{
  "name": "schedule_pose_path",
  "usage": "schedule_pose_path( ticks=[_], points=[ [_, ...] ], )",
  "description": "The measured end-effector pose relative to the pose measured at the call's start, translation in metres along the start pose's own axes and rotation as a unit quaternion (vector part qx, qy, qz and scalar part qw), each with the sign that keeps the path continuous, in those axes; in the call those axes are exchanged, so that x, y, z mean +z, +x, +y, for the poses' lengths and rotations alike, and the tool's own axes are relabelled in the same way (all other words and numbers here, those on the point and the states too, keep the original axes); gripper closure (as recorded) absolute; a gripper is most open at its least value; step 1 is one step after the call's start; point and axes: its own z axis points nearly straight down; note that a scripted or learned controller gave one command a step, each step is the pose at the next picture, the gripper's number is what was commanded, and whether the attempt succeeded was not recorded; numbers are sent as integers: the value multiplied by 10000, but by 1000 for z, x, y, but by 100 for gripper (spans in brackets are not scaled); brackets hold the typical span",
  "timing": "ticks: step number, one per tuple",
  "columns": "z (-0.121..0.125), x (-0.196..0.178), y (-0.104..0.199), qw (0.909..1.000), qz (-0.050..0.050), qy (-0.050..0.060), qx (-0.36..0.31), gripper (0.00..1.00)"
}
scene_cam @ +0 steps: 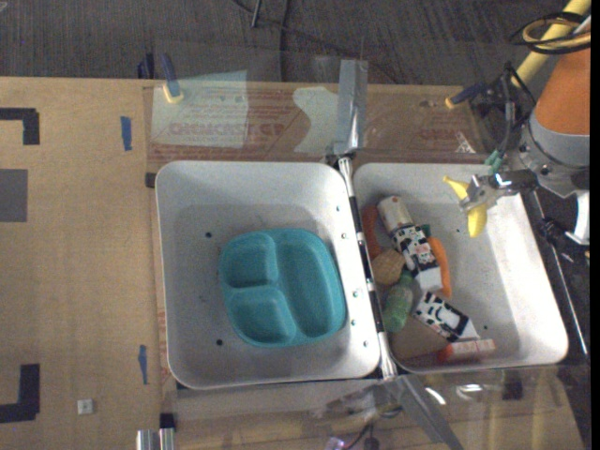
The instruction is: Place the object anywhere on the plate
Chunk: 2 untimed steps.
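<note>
The teal plate (280, 287), divided into three compartments, lies in the left bin (187, 195) a little toward that bin's near half, and nothing rests on it. The right bin (525, 289) sits just beside the left one, sharing the centre divider.

The arm (562, 111), grey with an orange band, reaches in from the right of the plate, above the far right part of the right bin. Its pincer (480, 195) hangs over that bin, well apart from the plate, and a yellow banana-like object (472, 204) shows between its fingers, so the pincer is pinching the yellow object. The object appears lifted off the bin floor, though how high cannot be told.

The remaining things are crowded along the right bin's left side, just across the divider from the plate: a white bottle (395, 212) with dark markings, a black-and-white patterned carton (413, 248), an orange carrot-like piece (441, 263), a tan round item (387, 267), a pale green item (397, 307), another black-and-white patterned box (442, 315), and a flat reddish-white piece (465, 349) near the front rim.

Both bins rest on a wooden table (75, 279) marked with blue tape (126, 133).
</note>
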Motion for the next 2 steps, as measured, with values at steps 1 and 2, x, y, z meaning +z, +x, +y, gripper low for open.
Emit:
schedule_pose_path(
  ticks=[1, 2],
  points=[
    [64, -51, 61, 9925, -1, -10, 1221, 100],
    [42, -69, 152, 9993, 12, 17, 369, 100]
  ],
)
